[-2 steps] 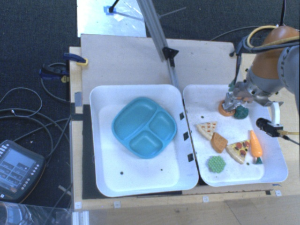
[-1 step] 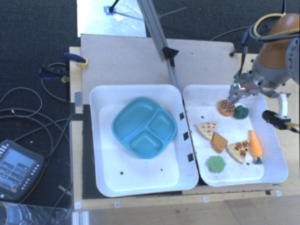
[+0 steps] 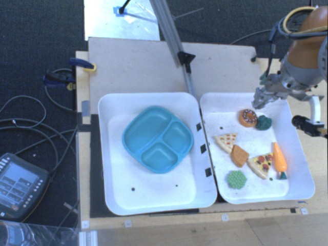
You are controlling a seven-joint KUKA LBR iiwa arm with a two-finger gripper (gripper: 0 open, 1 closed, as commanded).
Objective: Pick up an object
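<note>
We hover our hand (image 3: pixel 258 102) near the right bin's (image 3: pixel 300 186) far edge, grip unreadable, nothing picked yet; next we descend onto the donut (image 3: pixel 248 118).

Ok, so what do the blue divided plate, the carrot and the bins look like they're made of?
Blue divided plate: likely molded plastic; uniform colour, soft sheen, rounded compartment ridges.
Carrot: probably toy plastic or rubber; flat, saturated orange, smooth surface. Too small to be sure.
Bins: seemingly thin white plastic, matte, with rounded rims and corners.
</note>
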